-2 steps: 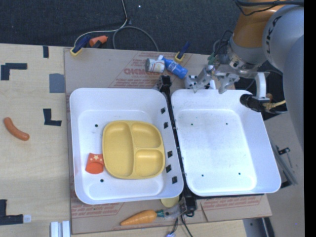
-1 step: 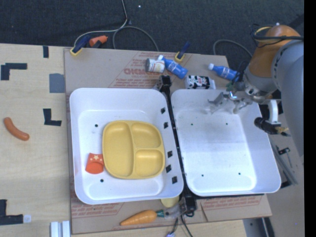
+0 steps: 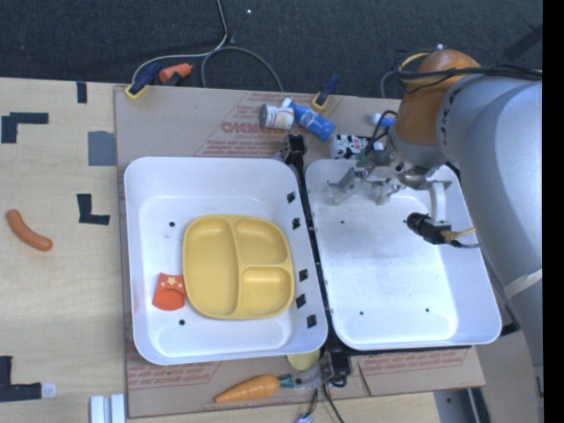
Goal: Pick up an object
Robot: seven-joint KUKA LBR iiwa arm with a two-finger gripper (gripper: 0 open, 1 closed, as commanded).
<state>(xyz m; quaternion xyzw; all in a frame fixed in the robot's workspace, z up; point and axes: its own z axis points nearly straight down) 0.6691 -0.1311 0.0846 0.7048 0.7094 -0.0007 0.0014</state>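
A yellow divided plate (image 3: 238, 267) lies in the middle of the left bin (image 3: 145, 192). A small orange-red cup (image 3: 170, 293) rests on its side just left of the plate. My gripper (image 3: 359, 189) hangs over the far left part of the right bin (image 3: 441, 324), well apart from both objects. Its two grey fingers (image 3: 338, 186) are spread, and only the white bin floor shows between them.
A black divider (image 3: 307, 236) runs between the two bins. Outside them lie a toy carrot (image 3: 251, 388) at the front, a sausage (image 3: 29, 230) at far left, and a blue and white bottle (image 3: 300, 117) and clamps (image 3: 163, 76) at the back.
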